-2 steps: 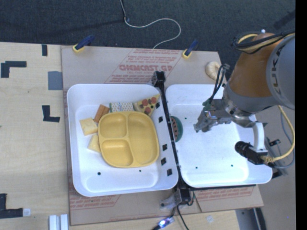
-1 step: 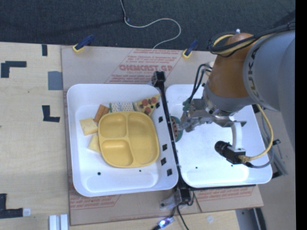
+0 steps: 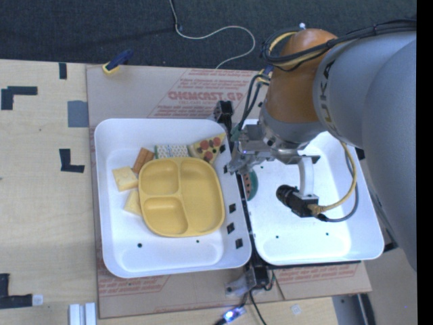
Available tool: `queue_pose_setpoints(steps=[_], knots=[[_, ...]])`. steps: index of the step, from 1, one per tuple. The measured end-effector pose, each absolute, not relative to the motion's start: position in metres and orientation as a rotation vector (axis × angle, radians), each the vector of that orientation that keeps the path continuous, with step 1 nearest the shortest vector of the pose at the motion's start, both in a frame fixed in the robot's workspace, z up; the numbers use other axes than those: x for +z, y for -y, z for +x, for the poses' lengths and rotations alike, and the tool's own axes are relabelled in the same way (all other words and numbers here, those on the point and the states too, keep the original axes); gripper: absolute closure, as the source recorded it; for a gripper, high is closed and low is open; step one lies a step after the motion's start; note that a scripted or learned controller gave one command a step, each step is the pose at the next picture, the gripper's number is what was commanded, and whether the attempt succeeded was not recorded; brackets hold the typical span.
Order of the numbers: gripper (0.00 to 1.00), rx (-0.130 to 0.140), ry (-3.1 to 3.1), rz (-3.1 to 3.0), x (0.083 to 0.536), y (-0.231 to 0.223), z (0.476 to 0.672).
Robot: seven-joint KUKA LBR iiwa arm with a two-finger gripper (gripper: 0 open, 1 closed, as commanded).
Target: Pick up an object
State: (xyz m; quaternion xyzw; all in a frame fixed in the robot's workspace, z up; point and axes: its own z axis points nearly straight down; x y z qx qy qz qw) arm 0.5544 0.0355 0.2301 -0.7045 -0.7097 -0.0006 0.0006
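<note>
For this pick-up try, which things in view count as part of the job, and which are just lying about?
Job:
gripper
yellow divided plate
pizza slice toy
cracker pieces
watermelon slice toy
left bin
right bin

Lying about:
yellow-and-blue clip
white cable
cardboard sheet

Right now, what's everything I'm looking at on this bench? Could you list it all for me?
Bins: 2, white, side by side on the cardboard; left bin, right bin.
Divided plate: 1, yellow, middle of the left bin.
Toy food pieces: several, tan and brown at the plate's left edge, a pizza-like slice behind the plate.
Round green-rimmed piece: 1, at the right bin's left wall, partly hidden.
Cardboard sheet: 1, brown with red print, under the bins.
Clip: 1, blue and yellow, at the cardboard's far left corner.
Cable: 1, white, on the dark floor behind.
Arm: 1, grey with orange band, above the right bin.
</note>
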Motion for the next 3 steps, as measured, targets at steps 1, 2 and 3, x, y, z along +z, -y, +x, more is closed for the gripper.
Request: queue_pose_setpoints(steps=[1, 2, 3], knots=[[1.0, 0.005, 2.222, -2.218, 0.217, -0.052, 0.555], [1.0, 0.005, 2.221, -2.22, 0.214, -0.046, 0.549], [1.0, 0.005, 2.221, -2.22, 0.216, -0.043, 0.544]])
